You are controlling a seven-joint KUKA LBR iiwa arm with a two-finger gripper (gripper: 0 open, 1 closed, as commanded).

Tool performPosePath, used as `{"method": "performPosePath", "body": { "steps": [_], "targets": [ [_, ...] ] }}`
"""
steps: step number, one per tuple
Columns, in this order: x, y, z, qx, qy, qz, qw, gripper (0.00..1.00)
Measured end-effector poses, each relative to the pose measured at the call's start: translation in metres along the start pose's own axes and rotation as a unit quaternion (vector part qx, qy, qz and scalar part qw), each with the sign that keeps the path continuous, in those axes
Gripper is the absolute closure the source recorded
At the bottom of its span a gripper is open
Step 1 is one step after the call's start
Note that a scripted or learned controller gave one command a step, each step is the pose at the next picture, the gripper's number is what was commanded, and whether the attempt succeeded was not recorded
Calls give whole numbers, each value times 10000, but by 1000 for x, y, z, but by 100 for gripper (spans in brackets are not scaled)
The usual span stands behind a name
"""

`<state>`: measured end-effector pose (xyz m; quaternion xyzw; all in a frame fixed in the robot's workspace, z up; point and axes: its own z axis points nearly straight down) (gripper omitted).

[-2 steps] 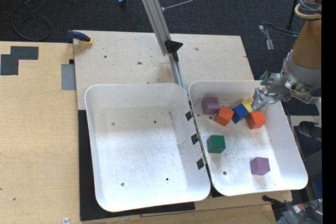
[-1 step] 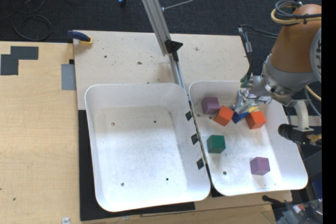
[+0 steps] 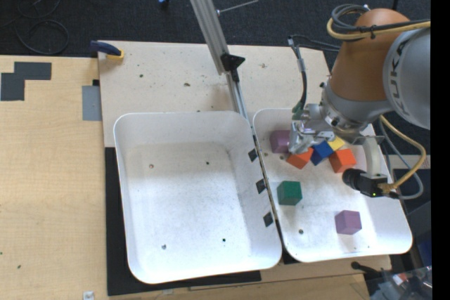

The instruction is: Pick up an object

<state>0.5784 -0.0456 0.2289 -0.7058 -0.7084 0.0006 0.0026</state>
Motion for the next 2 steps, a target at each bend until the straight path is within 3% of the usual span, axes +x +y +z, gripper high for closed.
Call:
{"method": "performPosePath", "body": {
  "steps": [2],
  "targets": [
    [104, -2, -14, -8, -5, -1, 10000, 100]
  ]
}}
